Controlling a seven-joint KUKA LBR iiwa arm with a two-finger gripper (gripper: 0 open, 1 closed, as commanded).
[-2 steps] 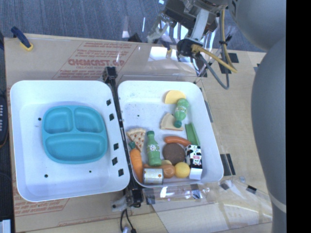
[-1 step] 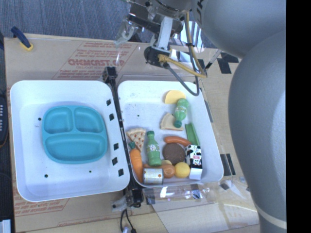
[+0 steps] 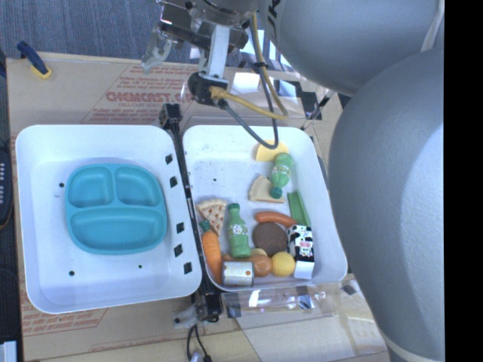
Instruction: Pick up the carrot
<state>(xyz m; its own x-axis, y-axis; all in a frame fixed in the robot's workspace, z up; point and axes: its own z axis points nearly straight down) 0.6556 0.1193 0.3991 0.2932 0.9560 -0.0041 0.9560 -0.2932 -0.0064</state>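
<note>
Carrot (image 3: 212, 256) lying in right bin (image 3: 226, 143), against left wall beside green bottle (image 3: 238, 231); claw (image 3: 155, 51) raised beyond bins, open or closed: cannot tell

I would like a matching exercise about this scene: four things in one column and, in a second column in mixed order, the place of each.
Things:
1. carrot
2. blue divided plate
3. milk carton
4. cheese wedge

Places:
A. in the left bin
B. far end of the right bin
C. near left corner of the right bin
D. near right side of the right bin

Pairs: 1-C, 2-A, 3-D, 4-B
</note>
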